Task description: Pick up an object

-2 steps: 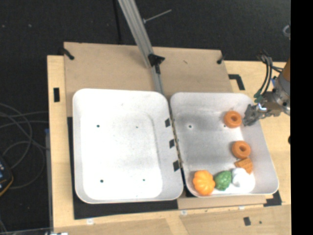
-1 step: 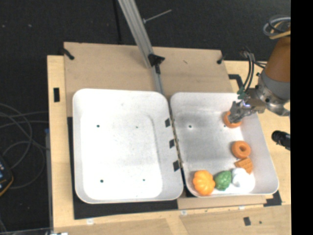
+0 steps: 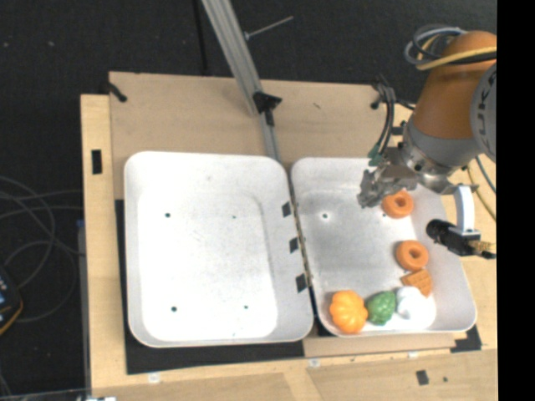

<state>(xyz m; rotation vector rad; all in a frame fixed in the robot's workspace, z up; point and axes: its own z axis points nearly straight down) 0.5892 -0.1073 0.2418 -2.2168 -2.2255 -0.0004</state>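
The grey arm with its orange band [image 3: 447,90] reaches in from the right and leans over the far part of the right-hand shallow white plastic bin [image 3: 351,249]. Its end effector [image 3: 374,189] hangs low above that bin's floor near the far edge, and whether it is wide or narrow I cannot tell, since the dark metal parts blur together from above.

Just beside the end effector, toward the right, lies an orange ring-shaped doughnut toy [image 3: 398,205]; whether the two touch cannot be made out. A second orange ring-shaped doughnut toy [image 3: 410,256] lies nearer the viewer along the bin's right side, apart from the first. Just beside it sits a small orange wedge-shaped piece [image 3: 419,282].

In the near right corner of the same bin three things are bunched together: a round orange pumpkin toy [image 3: 348,310], a green leafy vegetable toy [image 3: 382,307] touching it, and a pale white rounded object [image 3: 414,305] against the green one.

The left-hand shallow white plastic bin [image 3: 209,249] sits side by side with the right one on the light wooden counter [image 3: 184,115]. A slanted grey metal pole [image 3: 234,44] rises from the counter's far edge between the bins.
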